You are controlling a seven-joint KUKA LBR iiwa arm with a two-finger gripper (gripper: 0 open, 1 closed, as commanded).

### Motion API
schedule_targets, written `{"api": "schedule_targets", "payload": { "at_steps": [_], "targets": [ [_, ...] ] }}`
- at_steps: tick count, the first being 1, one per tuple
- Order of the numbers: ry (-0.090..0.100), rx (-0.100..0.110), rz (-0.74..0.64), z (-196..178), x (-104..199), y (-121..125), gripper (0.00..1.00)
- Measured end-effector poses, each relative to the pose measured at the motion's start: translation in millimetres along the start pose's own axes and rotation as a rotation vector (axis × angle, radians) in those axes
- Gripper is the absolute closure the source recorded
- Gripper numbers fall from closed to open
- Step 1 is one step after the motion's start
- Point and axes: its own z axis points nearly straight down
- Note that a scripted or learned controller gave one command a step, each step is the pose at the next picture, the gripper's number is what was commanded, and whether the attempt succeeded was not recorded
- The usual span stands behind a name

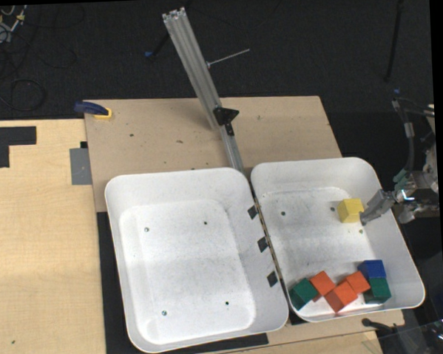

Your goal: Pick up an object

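Camera view: fingers (373,208) touching the yellow block (349,210), can't tell if spread; looking light, rigid, flat sides for pinching.

Well left of the pincer (371,210): slanted aluminium rail (199,79), blue clamp (92,108) at the board's far corner.

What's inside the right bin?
Right bin: a yellow block by the gripper, plus green, orange and blue blocks clustered at the near edge. Anything beneath that pile is hidden.
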Motion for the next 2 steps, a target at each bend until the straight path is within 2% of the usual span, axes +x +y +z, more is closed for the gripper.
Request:
{"api": "schedule_targets", "payload": {
  "at_steps": [1, 2],
  "targets": [
    [-0.001, -0.004, 0.002, -1.9, -0.7, 0.1, 0.0],
    [0.0, 0.0, 0.001, 41.9, -2.7, 1.4, 0.0]
  ]
}}
